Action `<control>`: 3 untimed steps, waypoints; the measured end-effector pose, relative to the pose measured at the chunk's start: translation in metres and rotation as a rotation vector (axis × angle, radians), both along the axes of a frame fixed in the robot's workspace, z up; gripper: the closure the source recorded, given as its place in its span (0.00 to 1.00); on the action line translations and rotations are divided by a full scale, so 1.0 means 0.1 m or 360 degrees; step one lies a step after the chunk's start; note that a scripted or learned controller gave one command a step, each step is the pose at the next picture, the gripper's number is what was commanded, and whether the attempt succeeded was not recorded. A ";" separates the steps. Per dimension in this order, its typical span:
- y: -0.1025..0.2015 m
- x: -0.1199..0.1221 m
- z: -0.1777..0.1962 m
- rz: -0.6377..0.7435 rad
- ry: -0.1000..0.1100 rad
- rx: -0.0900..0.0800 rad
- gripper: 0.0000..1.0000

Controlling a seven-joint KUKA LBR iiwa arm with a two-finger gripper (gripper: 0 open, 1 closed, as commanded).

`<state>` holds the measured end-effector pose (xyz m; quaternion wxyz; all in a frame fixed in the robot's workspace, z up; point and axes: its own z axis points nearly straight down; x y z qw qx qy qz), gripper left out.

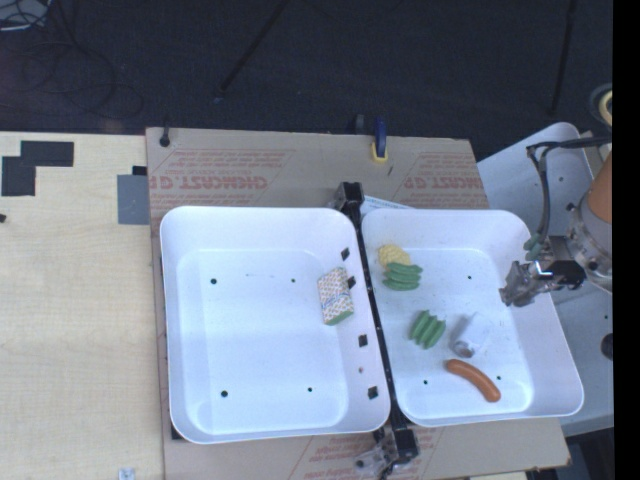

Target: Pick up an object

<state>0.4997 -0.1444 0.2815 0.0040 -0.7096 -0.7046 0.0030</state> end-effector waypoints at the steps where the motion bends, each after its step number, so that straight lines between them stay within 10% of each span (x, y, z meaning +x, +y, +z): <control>1: 0.47 0.18 0.91 0.0020 -0.0028 -0.0003 1.00; 3: 1.93 0.58 2.07 0.0025 -0.0023 0.0000 1.00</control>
